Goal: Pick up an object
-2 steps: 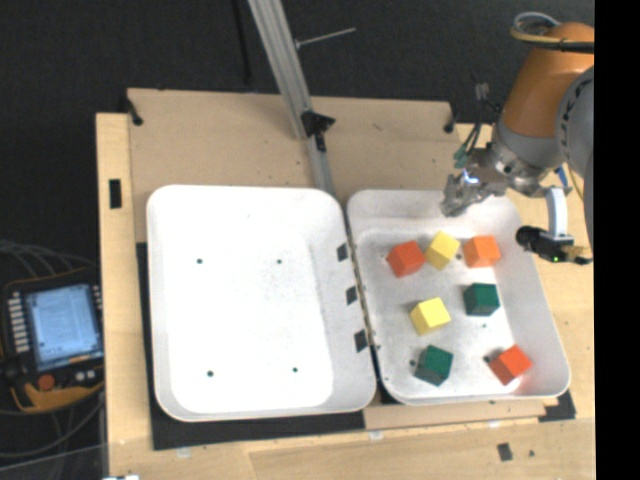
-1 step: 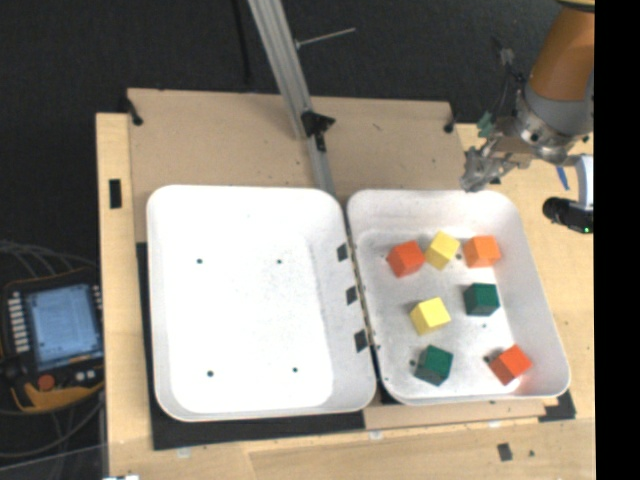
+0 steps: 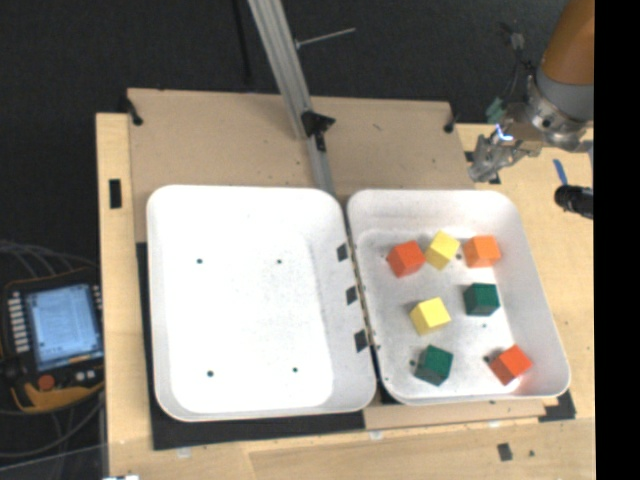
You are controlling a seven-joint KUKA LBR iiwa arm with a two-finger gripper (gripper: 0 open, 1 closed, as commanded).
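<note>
Bench [image 3: 230, 138]: light wood, bearing two shallow white bins side by side. Left bin [image 3: 170, 268]: white, a few small dark specks on its floor. Right bin [image 3: 530, 258]: white, holding seven small cubes, none touching the gripper. Contents of the right bin, back row: orange-red cube [image 3: 405, 258] at left, yellow cube [image 3: 442, 250] just beside it, orange cube [image 3: 482, 251] just right of that. Middle: second yellow cube [image 3: 431, 315] and dark green cube [image 3: 481, 299], near each other but apart. Front: second green cube [image 3: 434, 365] close to the bin's near wall, and red-orange cube [image 3: 510, 364] towards the near right corner. Arm [image 3: 570, 48]: grey with orange band, entering at upper right. Gripper [image 3: 487, 160]: above the bench just beyond the right bin's far right corner, outside the bin and well apart from the cubes; nothing visible between its fingers; whether they stand apart or together cannot be told at this size. Other items: slanted metal rail [image 3: 285, 63] rising behind the bins; handheld screen unit [image 3: 55, 328] at far left.
</note>
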